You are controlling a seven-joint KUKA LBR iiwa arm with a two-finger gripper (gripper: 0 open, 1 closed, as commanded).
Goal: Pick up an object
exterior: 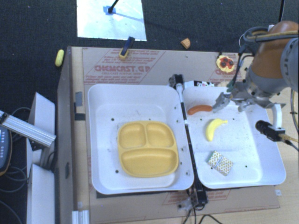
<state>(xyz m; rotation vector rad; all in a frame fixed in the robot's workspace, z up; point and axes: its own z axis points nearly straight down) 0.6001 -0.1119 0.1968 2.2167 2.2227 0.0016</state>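
I count two white bins (140,94), one yellow tray (148,148), one banana (213,128), one sausage (199,109) and one checkered packet (220,162).

A robotics lab: a grey arm (273,64) works over two white bins (140,97) clamped on a cardboard-covered bench (140,64), with toy food such as a plastic banana (213,127), loose cables (14,171) and dark carpet (32,22) around.

One fixed camera looks down at a slant on my two white bins (140,94); I reach in from its right.
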